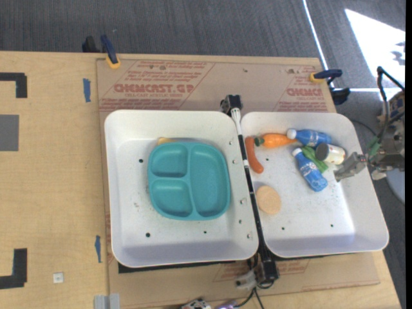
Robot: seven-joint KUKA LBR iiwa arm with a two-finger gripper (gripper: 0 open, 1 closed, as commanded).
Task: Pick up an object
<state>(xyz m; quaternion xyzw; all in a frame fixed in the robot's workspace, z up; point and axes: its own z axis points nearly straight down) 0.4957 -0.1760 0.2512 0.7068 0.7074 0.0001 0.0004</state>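
Where pincer (348, 167) hangs, blue bottle (310, 168) just beside

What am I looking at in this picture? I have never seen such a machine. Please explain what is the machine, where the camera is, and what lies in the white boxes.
The camera hangs above a bench and looks down at a slant. Two shallow white bins sit side by side. The left bin holds a teal divided plate. The right bin holds two blue bottles, an orange carrot toy, a red-orange sausage-like piece, a tan round disc and a small white and dark item. The machine is a robot arm reaching in from the right; its gripper sits at the right bin's edge. I see nothing held in it.
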